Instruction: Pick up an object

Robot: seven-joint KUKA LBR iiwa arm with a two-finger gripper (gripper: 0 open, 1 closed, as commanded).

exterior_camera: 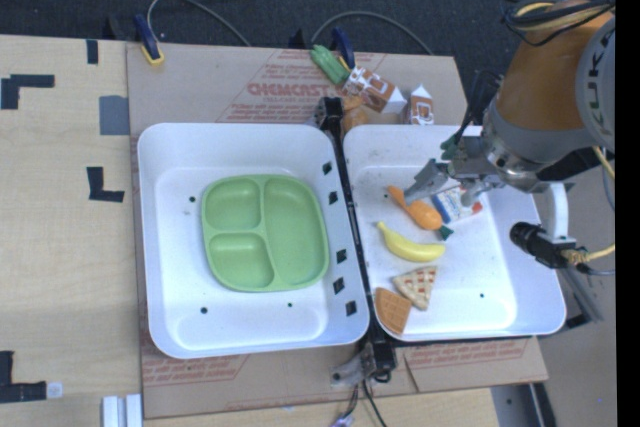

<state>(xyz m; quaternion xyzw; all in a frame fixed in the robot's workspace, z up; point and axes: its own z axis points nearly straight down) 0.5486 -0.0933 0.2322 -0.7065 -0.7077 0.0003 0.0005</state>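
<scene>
The right bin [500, 305] holds an orange carrot [417, 209], a yellow banana [408, 246], a waffle-patterned wedge [416, 285], an orange-brown piece [391, 311] at the front left, and a small red, white and blue item [462, 206] under the gripper. My gripper [450, 183] hangs over the back middle of this bin, just right of the carrot. Its fingers are spread, one [427, 179] reaching toward the carrot's top end. Nothing is held between them.
The left bin [165, 215] contains a green divided plate [265, 231]. Behind the bins lie a green clamp [331, 63] and small cartons [375, 92] on cardboard. A black fitting [535, 245] juts over the right bin's right side.
</scene>
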